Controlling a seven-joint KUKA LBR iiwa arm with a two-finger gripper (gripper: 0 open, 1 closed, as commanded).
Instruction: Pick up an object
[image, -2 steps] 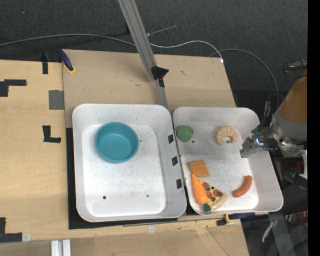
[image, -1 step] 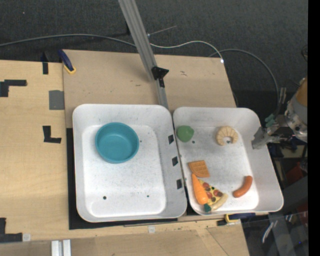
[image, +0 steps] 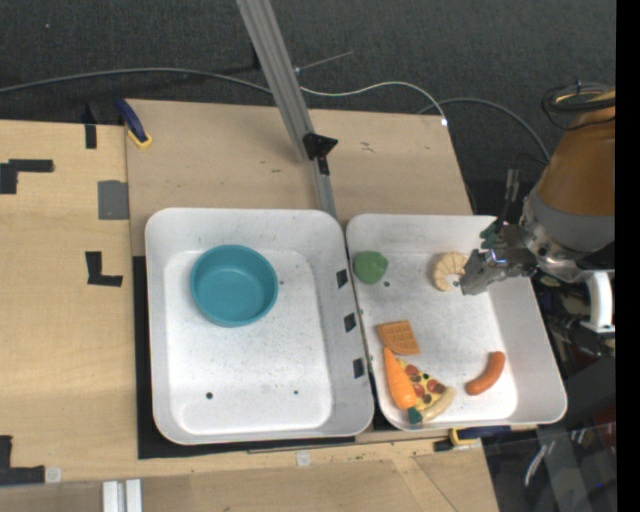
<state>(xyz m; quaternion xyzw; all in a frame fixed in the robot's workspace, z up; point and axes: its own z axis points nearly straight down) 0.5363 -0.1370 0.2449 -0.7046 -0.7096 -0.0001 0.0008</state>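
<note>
Item 1, hand (image: 472, 283): at the right of the frame, low over the right bin (image: 520, 400), dark fingers pointing left and down. Whether they stand apart or together cannot be told; nothing shows between them. The tips sit just beside the pale croissant-like pastry (image: 448, 269), probably the intended pick, since the hand is lined up with it and well apart from everything else.

Item 2, right bin contents: green round piece (image: 370, 266) at upper left near the dividing rims; orange cracker square (image: 399, 336) in the middle; carrot (image: 399, 380) and pizza slice (image: 433, 396) touching at the lower left corner; sausage (image: 486, 373) at lower right. All lie loose and scattered, likely tipped in as assorted grasp targets.

Item 3, left bin (image: 170, 400): holds one teal bowl (image: 234, 285), upright, in its upper left part.

Item 4, table (image: 60, 330): tan top with black tape marks at far left, which look like position markers. A grey pole (image: 285, 80) slants down from the top of the frame toward the gap between the bins.

Item 5, writing: no brand, label or legible text on any item.

Task status, as judged: approach stage, nothing lifted yet.
</note>
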